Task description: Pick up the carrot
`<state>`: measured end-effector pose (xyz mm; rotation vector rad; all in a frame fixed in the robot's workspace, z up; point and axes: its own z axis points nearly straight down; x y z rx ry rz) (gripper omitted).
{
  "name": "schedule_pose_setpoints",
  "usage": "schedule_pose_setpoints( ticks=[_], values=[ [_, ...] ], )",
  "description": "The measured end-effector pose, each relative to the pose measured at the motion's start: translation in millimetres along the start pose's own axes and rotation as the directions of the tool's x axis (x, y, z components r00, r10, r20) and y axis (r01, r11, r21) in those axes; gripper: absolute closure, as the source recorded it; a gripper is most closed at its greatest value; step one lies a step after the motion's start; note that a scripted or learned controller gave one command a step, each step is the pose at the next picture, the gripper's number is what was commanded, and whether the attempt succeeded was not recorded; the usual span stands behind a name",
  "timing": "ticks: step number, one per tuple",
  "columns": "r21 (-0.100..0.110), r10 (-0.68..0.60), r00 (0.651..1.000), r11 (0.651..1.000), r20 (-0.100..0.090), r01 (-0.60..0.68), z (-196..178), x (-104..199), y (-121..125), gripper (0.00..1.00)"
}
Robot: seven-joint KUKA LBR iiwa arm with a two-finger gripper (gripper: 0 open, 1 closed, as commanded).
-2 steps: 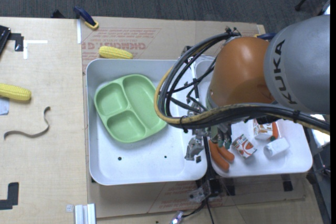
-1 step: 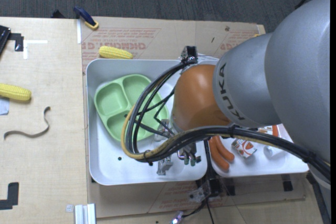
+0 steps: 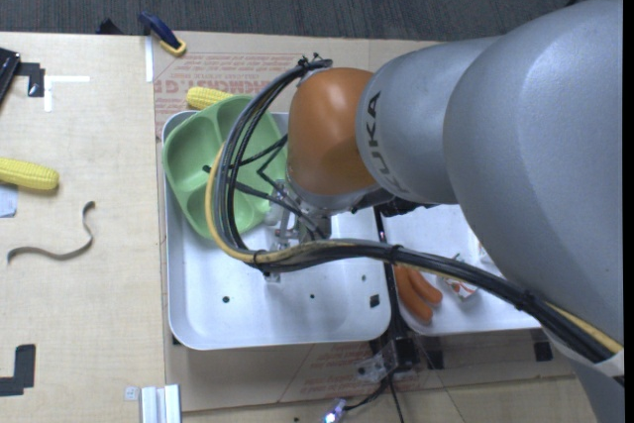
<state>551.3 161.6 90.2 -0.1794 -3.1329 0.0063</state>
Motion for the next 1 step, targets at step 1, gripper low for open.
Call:
schedule_pose_setpoints(
  ticks=[1],
  values=[
    [0.002, 0.032, 0.999, 1.000, 0.010, -0.032, -2.3, -27.4, -51.6, 0.00]
  ],
)
